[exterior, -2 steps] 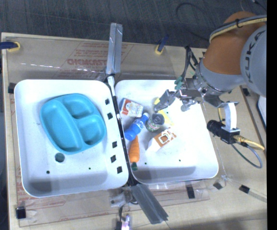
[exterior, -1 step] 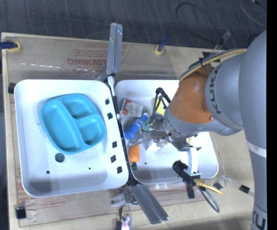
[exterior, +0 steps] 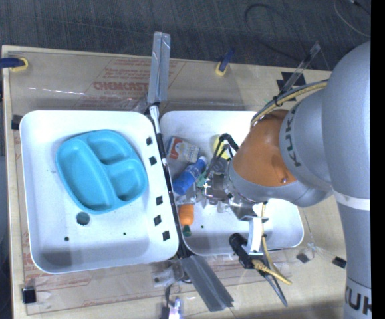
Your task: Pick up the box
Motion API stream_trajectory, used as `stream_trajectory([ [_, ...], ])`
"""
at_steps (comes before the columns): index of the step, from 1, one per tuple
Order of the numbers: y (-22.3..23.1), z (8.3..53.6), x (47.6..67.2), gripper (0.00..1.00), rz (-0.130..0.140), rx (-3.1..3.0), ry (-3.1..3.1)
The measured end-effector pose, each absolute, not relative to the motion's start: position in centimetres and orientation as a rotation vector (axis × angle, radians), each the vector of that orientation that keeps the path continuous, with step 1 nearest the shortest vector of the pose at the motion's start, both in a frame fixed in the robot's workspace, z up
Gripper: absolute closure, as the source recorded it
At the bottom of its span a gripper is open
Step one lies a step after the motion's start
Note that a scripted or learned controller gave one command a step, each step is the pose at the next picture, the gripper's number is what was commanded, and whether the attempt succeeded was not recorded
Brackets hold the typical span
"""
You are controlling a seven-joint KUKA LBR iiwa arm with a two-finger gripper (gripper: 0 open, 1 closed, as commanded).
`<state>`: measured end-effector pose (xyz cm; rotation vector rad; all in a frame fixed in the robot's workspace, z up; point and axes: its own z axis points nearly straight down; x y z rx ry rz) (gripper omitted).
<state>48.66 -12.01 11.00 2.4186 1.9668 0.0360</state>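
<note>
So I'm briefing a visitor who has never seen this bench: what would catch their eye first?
Probably the big blue three-compartment plastic tray, lying in the left white bin. Next, the grey arm with its orange band, leaning over the right white bin, where small things crowd the left side, among them a blue bottle and an orange item.

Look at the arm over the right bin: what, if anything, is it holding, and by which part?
Cannot be told. The tool sits low among the clutter in the right bin, mostly covered by the arm's wrist, beside a blue object.
</note>
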Motion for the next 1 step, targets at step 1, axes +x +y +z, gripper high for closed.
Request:
stream_trajectory([
  [1, -11.52, 10.39, 47.95, 1.00, 0.004, 2.425, 1.996],
])
